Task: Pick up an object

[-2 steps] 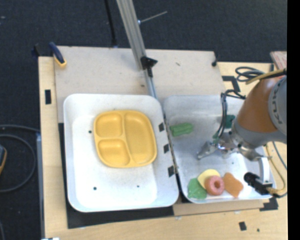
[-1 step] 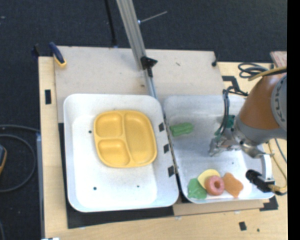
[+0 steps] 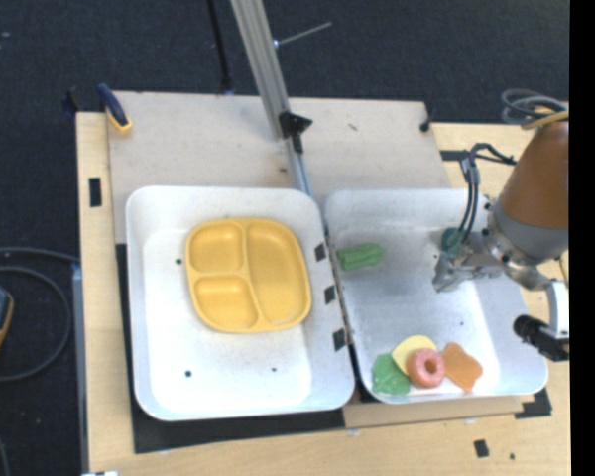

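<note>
Showing two shallow white bins side by side on a pale wooden desk (image 3: 228, 137), with dark carpet-like floor (image 3: 40, 28) around it.

Lying in the left bin (image 3: 159, 365): a yellow plastic plate (image 3: 248, 273), smooth, rounded-rectangular, divided in three compartments, resting flat near the middle of the bin.

Lying in the right bin (image 3: 397, 216): a small green cylinder-like piece (image 3: 360, 257), matte, near the left wall and well apart from the rest. Sitting at the near edge of this bin, a cluster of toy foods touching each other: a green leafy-looking piece (image 3: 388, 376), a pale yellow round piece (image 3: 413, 349), a pink ring-shaped donut (image 3: 426, 368) and an orange flat piece (image 3: 463, 367).

Reaching in from the right, the grey arm with orange band (image 3: 535, 181). Hanging over the right half of the right bin, the end effector (image 3: 448, 274), metallic, near the bin floor, above the cluster and apart from it. Holding nothing between the fingers as far as visible; opening width impossible to tell.

Standing at the back, a slanted aluminium rail (image 3: 263, 58) with a black clamp. Lying at the back left corner of the desk, a blue and yellow small tool (image 3: 115, 109). Running over the floor at left, black cables (image 3: 30, 266).
</note>
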`<move>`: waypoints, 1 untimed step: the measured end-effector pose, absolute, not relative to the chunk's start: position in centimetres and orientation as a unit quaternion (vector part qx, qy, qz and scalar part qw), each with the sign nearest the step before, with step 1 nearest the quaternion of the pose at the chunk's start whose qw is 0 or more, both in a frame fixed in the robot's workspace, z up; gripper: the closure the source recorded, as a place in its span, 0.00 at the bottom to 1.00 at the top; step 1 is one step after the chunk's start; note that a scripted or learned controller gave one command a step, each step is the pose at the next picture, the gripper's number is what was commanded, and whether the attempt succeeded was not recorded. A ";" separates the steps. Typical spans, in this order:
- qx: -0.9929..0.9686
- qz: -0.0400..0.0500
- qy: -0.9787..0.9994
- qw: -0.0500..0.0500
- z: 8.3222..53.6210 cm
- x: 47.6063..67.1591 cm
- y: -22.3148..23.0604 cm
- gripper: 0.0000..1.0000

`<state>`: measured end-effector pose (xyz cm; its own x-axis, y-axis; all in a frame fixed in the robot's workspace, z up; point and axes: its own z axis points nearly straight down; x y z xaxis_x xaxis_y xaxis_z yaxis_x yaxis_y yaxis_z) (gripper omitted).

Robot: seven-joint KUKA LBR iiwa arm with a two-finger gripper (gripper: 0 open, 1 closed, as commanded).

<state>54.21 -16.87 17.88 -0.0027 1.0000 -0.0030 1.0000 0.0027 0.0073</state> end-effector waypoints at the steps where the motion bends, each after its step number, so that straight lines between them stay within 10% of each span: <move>1: 0.706 0.001 0.708 0.004 23.4 54.5 -18.1 1.00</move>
<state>54.53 -18.09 23.40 -0.0026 1.0000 -0.0037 1.0000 0.0027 0.0077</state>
